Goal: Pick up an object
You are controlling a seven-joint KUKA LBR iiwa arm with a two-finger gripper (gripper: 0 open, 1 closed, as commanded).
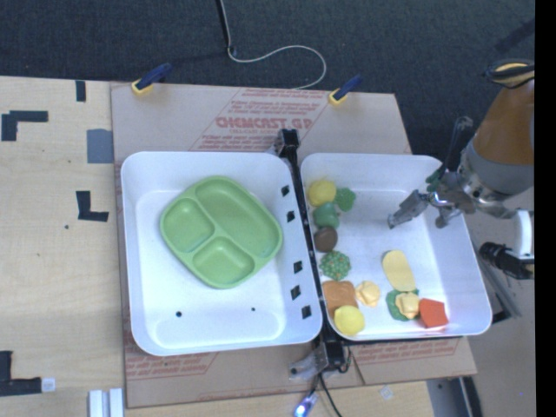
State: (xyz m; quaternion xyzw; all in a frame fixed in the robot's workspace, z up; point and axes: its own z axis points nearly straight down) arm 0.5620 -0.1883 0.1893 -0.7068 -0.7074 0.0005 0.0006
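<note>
We are looking at a scatter of small toy food pieces lying in the right-hand shallow white bin (452, 259), any of which could serve as the thing to pick. The pale yellow oval piece (399, 270) is sitting nearest the two-finger gripper (420, 211), at about seven o'clock from it. Others are crowding along the bin's left wall: a round yellow lemon-like piece (321, 191), a green leafy piece (344, 200), a brown round piece (326, 238) and a green broccoli-like piece (335, 264). An orange-red block (433, 313) is resting at the five o'clock corner.

The gripper is hovering over bare bin floor with its fingers spread apart and nothing between them, we judge because it is lining up a descent.

At nine o'clock, the left-hand white bin (139, 233) is holding a light green three-compartment plastic tray (221, 231), probably there as a drop-off place. Both bins are sitting on a brown cardboard sheet (174, 120), pinned by blue and yellow clamps (152, 77) so it is staying flat. Its red mirrored print seems to be reading "CHEMCAST GP".
</note>
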